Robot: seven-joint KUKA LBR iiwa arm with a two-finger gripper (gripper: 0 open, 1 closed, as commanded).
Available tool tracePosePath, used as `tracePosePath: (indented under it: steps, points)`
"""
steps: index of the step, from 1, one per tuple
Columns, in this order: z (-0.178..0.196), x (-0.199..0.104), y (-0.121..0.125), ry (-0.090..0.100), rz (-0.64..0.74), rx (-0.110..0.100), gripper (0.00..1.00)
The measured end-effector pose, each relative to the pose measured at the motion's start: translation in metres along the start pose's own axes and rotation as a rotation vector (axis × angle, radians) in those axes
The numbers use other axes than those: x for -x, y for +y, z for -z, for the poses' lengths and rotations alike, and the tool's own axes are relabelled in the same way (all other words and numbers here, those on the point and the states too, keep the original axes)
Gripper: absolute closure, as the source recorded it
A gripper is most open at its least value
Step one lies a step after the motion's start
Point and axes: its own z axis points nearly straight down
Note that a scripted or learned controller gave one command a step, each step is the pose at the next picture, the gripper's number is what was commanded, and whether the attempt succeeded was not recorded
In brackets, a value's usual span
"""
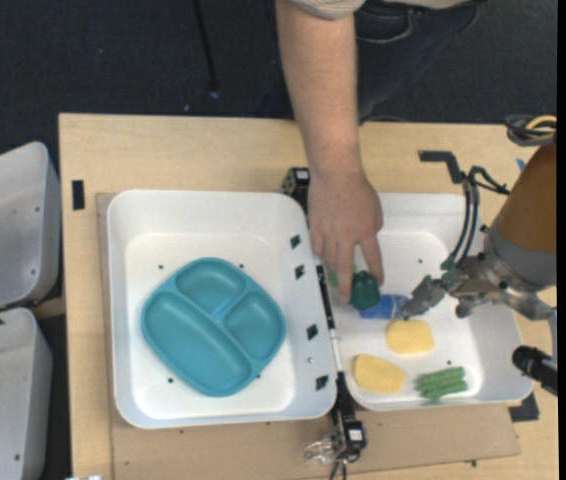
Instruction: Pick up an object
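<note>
The right bin (463, 218) holds several small objects. A yellow lump (410, 337) lies mid-bin, and a second yellow piece (378, 373) lies near the front edge. A green ridged piece (441, 383) lies at the front right. A blue item (378, 306) sits beside a dark green object (365, 290). My gripper (425, 299) hangs low over the bin, just right of the blue item and above the yellow lump. Nothing is visibly held in it. A person's hand (345, 230) reaches in from the top and touches the dark green object.
The left bin (133, 218) holds a teal divided plate (213, 323). The person's forearm (318, 88) crosses the divider between the bins. Cables (468, 183) run along the right bin's far side, and the arm's orange band (535, 203) is at the right.
</note>
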Motion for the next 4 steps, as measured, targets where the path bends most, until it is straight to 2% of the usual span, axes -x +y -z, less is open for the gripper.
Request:
tracePosePath:
  steps: [1, 3, 4]
  points:
    - [0.006, -0.001, 0.003, -0.003, 0.004, 0.013, 0.00]
    - [-0.086, -0.005, 0.013, -0.003, 0.000, 0.011, 0.00]
    - [-0.112, -0.003, 0.016, -0.008, -0.001, 0.021, 0.00]
